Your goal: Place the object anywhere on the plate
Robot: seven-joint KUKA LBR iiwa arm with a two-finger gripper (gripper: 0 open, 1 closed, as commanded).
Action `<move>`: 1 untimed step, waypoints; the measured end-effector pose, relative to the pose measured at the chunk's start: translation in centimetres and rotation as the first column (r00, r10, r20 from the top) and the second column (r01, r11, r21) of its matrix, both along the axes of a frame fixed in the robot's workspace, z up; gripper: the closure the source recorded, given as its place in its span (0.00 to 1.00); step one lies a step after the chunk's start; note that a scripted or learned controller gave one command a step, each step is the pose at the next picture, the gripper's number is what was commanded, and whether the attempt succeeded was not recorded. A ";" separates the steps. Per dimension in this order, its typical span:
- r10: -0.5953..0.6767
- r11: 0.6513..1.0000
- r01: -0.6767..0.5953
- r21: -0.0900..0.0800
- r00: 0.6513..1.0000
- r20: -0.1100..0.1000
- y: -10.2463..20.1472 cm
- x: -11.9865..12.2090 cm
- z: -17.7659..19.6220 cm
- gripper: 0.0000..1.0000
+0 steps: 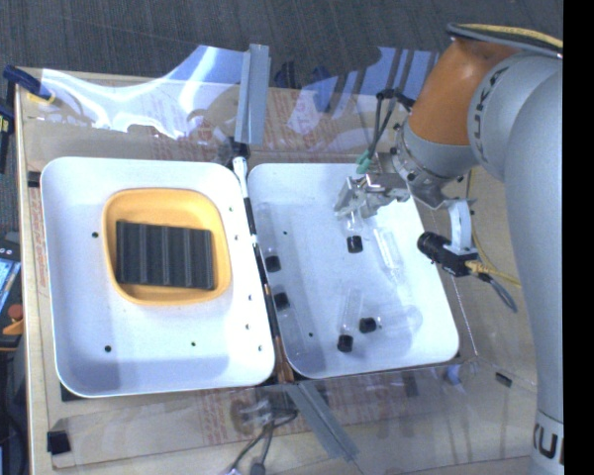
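Overhead, the arm (505,117) reaches into the right bin (307,265), well apart from the yellow plate (163,206) (left bin), its end effector (361,194) just above clear black-capped tubes (354,315); whether it grips is unclear.

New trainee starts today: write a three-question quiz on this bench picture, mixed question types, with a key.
1. True or false: the plate lies in the left bin.
2. Which bin is the gripper over? A) left bin B) right bin C) neither
3. Fill in: the clear tubes with black caps lie in the ____ bin.

Key: 1 true; 2 B; 3 right.
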State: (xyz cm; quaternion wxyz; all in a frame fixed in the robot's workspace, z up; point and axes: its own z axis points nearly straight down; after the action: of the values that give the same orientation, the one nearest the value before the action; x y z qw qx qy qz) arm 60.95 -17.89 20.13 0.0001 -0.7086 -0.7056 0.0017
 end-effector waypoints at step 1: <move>0.103 0.995 -0.103 0.004 0.995 -0.003 3.6 -1.0 -1.5 1.00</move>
State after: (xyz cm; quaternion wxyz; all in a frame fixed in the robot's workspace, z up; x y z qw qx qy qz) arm 59.96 -14.31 18.67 0.0026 -0.6713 -0.7412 0.0015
